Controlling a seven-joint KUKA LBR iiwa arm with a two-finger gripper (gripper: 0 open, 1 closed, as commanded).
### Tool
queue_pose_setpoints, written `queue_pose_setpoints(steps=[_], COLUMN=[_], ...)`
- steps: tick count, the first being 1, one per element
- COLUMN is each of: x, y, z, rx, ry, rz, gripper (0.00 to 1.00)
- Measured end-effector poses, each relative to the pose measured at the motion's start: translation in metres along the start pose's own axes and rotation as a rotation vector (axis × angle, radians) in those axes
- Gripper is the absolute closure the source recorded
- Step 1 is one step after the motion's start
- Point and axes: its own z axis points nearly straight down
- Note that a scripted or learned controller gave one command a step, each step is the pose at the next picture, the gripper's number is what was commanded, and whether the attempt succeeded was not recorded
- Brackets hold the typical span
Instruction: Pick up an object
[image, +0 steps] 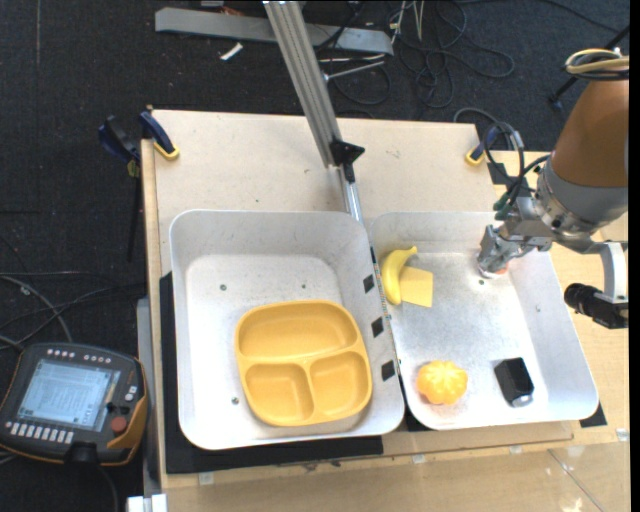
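- Gripper (493, 262): low over the right bin (560, 330), near its far wall; whether its jaws are parted or closed cannot be told, and nothing is seen held.
- Candidate objects: banana (396, 268) and yellow block (418, 287) to its left; orange (441, 383) and black block (513, 381) nearer the camera.
- Advice: centre over one object (the banana and yellow block touch), then descend.

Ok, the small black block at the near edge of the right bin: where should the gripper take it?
Grip the black block across its short width, descending from straight above. It lies flat and elongated, slightly angled, apart from the orange, but close to the bin's near rim.
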Motion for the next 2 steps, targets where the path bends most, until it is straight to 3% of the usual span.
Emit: queue_pose_setpoints(steps=[2], x=[0.1], y=[0.018], z=[-0.001], rx=[0.004], ry=[0.002], rz=[-0.006], gripper=[1.0])
